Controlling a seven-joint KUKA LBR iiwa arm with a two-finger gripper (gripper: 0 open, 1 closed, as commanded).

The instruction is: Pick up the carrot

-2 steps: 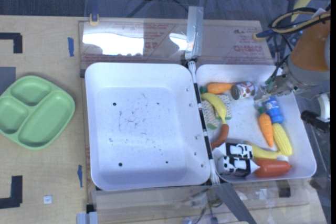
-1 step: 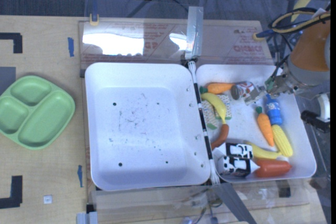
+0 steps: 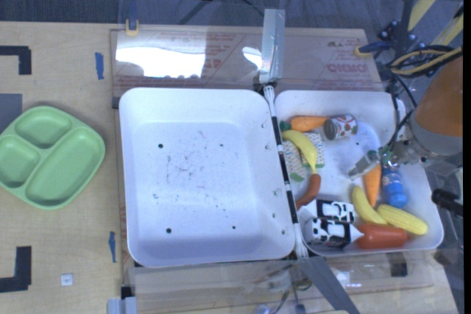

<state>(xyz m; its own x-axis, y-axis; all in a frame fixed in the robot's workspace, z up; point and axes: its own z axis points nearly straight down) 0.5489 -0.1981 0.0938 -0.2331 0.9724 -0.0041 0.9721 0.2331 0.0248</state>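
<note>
An orange carrot [image 3: 373, 185] stands nearly on end in the right bin [image 3: 383, 105], between a yellow banana [image 3: 363, 205] and a blue bottle [image 3: 396, 192]. My gripper [image 3: 375, 161] hangs right over the carrot's upper end, touching or almost touching it. The arm [image 3: 441, 114] comes in from the right over the bin's edge. A second orange, carrot-like piece [image 3: 309, 123] lies flat at the back of the same bin, beside a small can [image 3: 339, 127].
The right bin also holds another banana [image 3: 303, 148], a brown sausage [image 3: 309, 190], a corn cob [image 3: 402, 218], a red piece [image 3: 380, 235] and a black-and-white toy [image 3: 331, 220]. The left bin [image 3: 195, 173] adjoins it. A green divided plate [image 3: 48, 156] sits far left.
</note>
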